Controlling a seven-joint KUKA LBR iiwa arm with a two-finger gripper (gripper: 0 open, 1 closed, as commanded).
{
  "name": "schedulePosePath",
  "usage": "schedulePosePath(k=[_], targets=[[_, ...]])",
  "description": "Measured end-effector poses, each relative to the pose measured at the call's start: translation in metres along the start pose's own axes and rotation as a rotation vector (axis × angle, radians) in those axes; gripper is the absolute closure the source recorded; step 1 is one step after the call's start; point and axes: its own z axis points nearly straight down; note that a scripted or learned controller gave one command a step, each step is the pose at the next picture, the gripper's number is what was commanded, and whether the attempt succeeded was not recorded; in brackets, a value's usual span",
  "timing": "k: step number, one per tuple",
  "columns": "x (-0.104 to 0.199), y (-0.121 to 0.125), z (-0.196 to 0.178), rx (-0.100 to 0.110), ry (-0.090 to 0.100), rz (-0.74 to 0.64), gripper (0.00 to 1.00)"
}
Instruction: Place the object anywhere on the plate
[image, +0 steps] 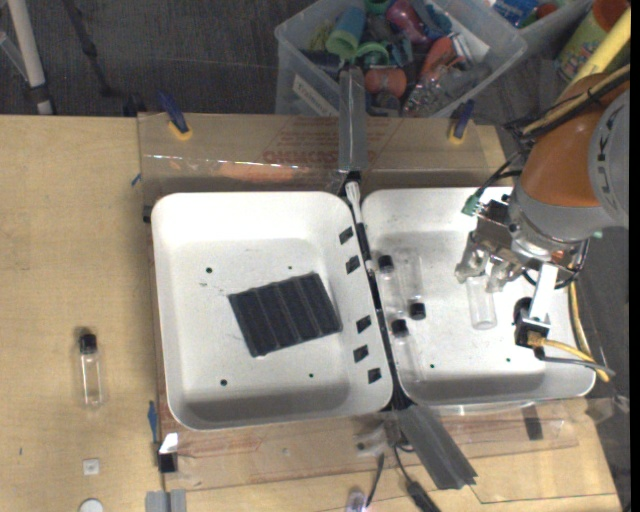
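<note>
Over the right bin (450, 375), the claw (482, 272) grips a clear vial (483, 302), well apart from the plate (285, 312).

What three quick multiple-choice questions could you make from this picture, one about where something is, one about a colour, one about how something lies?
1. Where does the dark ribbed plate lie?
A. In the left bin
B. In the right bin
C. On the bare bench

2. What colour is the band above the arm's wrist?
A. Blue
B. Orange
C. Green

3. How does the clear vial out on the wooden bench lie?
A. Standing on the plate
B. Hanging from the arm
C. On its side, black cap toward the far edge

Answers: 1 A, the plate rests on the floor of the left bin. 2 B, the orange band sits just above the gripper. 3 C, the vial lies flat on the wood, left of both bins.
</note>
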Motion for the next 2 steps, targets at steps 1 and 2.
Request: schedulePosePath(k=[1,2], targets=[[0.000,0.060,0.076,0.000,0.001,0.338,1.00],[0.072,0.056,0.027,-0.002,0.001,0.036,1.00]])
